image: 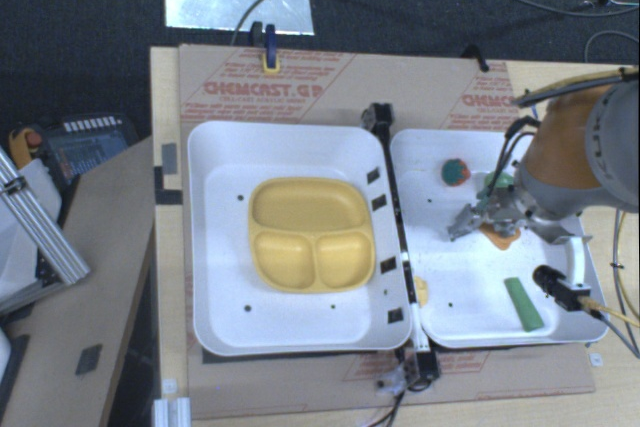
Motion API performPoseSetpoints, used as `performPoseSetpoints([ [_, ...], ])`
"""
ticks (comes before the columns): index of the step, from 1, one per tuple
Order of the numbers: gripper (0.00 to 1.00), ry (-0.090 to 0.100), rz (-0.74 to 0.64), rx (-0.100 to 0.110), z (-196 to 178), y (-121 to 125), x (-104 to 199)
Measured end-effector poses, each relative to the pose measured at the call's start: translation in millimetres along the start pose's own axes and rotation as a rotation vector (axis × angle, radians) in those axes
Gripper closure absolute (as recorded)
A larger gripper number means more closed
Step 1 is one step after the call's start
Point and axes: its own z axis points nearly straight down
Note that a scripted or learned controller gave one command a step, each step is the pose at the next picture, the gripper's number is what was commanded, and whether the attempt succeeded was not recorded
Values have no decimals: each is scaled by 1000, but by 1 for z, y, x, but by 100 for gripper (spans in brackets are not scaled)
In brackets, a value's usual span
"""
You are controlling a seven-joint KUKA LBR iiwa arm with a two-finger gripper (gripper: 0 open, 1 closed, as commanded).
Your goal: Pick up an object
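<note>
We note the gripper (487,220) low inside the right bin (450,315), its metal fingers down over an orange object (500,237) that shows just beneath them; whether the fingers are spread or pinching it we cannot tell. Within the same bin, a small green-and-red ball (456,172) lies toward the far wall, and a green block (523,304) lies toward the near right corner. A yellow divided tray (311,233) sits in the neighbouring left bin (215,315).
</note>
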Motion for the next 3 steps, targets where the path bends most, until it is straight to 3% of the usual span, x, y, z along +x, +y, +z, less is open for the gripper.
performPoseSetpoints([
  [1,100,-4,1,-7,-13,2,-2],
  [3,100,-1,-3,-4,-103,3,-7],
])
